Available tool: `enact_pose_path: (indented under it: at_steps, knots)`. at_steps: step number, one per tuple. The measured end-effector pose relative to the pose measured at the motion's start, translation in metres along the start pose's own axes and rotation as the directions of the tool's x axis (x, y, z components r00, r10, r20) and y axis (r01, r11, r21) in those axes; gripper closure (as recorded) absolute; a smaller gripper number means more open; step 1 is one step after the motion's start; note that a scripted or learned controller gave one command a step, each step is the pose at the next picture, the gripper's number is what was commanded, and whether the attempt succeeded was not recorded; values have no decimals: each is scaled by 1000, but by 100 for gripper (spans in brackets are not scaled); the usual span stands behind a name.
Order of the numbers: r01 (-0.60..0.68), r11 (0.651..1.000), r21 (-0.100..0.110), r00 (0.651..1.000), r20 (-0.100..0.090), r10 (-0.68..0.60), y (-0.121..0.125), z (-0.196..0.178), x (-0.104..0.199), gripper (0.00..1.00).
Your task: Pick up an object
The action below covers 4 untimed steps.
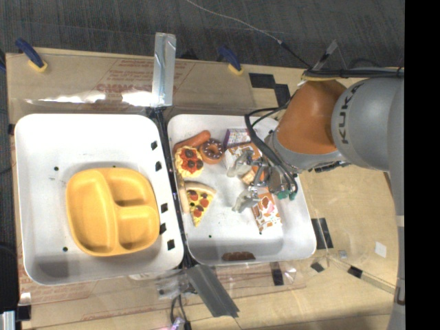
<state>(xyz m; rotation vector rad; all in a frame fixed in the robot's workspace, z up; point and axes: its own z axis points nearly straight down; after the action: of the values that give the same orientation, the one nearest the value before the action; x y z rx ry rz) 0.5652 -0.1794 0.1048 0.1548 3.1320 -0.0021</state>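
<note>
Right bin [297,243] taken as landmark: gripper [249,196] is seen lowered inside it, grip state cannot be told; packet [267,212] lies beside; pizza slice [198,201], round pizza [188,161], donut [212,150] are ranged leftward; yellow tray [112,210] is held in neighbouring bin.

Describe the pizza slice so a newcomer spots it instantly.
Look in the right bin, on its left side near the divider. The pizza slice lies below a round pizza. It is the one yellow wedge there, topped with red rounds, tapering toward the bin's near edge.
</note>
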Motion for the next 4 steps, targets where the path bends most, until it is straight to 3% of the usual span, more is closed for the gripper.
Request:
enact_pose_path:
  at_steps: [1, 2, 3, 4]
  knots:
    - [-38, 999, -2, 999, -3, 38, -24, 11, 27, 0]
    - [-213, 977, -1, 977, -1, 213, 5, 11, 7, 0]
    - [-205, 979, -1, 979, 1, 205, 6, 0, 6, 100]
    - [-325, 946, 0, 946, 4, 325, -13, -106, -20, 100]
